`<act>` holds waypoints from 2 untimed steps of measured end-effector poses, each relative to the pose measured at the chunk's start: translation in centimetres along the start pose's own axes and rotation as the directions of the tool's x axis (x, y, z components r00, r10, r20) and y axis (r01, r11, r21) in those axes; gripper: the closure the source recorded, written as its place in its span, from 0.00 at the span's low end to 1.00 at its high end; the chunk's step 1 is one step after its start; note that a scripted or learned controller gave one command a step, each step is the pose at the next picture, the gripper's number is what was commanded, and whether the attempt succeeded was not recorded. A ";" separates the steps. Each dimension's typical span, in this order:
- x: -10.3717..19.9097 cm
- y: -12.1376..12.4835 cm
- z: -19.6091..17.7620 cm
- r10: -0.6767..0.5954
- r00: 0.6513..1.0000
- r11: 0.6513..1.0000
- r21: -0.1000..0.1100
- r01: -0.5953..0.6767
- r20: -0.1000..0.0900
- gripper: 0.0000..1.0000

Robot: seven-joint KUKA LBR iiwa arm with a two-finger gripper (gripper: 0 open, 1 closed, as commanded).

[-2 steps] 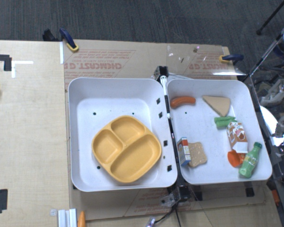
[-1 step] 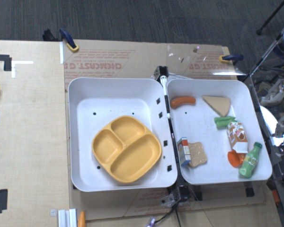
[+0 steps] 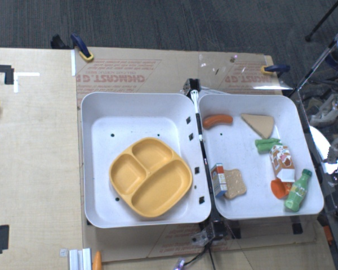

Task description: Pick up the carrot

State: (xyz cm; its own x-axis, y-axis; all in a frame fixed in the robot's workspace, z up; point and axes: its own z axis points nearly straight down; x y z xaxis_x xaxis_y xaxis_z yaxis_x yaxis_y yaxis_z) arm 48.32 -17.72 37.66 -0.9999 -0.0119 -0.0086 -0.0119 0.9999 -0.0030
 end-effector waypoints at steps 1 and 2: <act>0.0 0.0 0.0 0.000 1.000 1.000 0.000 0.000 0.000 0.00; -0.5 2.5 10.6 -0.321 0.947 0.947 -0.004 0.321 -0.003 0.00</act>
State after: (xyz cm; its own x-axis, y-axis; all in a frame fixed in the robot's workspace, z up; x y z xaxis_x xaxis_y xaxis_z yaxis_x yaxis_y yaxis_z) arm 48.91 -15.29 27.03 -0.9431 -0.3325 -0.0039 -0.3325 0.9431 -0.0013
